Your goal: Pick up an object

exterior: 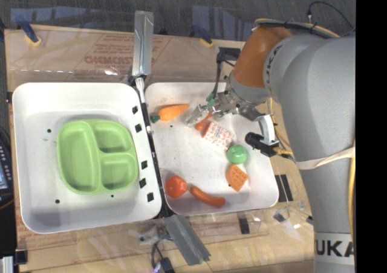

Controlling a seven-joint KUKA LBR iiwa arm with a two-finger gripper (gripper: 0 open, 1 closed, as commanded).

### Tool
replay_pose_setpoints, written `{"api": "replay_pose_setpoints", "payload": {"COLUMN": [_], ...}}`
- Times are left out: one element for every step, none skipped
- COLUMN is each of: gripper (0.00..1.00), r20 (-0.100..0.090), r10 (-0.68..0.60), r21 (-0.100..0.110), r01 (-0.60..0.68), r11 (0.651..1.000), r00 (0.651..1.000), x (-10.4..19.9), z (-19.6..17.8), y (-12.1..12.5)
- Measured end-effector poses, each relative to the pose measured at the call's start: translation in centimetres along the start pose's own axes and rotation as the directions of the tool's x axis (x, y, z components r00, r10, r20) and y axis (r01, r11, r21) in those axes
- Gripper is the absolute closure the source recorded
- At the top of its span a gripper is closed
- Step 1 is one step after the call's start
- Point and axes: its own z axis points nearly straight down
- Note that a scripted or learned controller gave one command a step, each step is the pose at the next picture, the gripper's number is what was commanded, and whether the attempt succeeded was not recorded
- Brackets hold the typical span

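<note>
The tool (208,110) hung low in the right bin (266,190); whether it gripped anything could not be told. The packet (217,136) lay just below it, touching or nearly, long axis slanting down-right; the carrot (172,111) sat beside it, leftward.

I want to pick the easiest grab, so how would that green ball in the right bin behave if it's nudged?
The green ball looks round and smooth, so it would probably roll. It sits beside the waffle piece, which might stop it that way.
</note>
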Motion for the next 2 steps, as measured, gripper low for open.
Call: {"api": "replay_pose_setpoints", "payload": {"gripper": [1.0,1.0], "r20": [0.0,0.001], "r10": [-0.005,0.145], "r21": [0.001,-0.004], "r01": [0.005,-0.145], "r11": [1.0,0.989], "r00": [1.0,0.989], "x": [0.0,1.3], "z": [-1.0,-10.5], "y": [0.0,0.5]}}
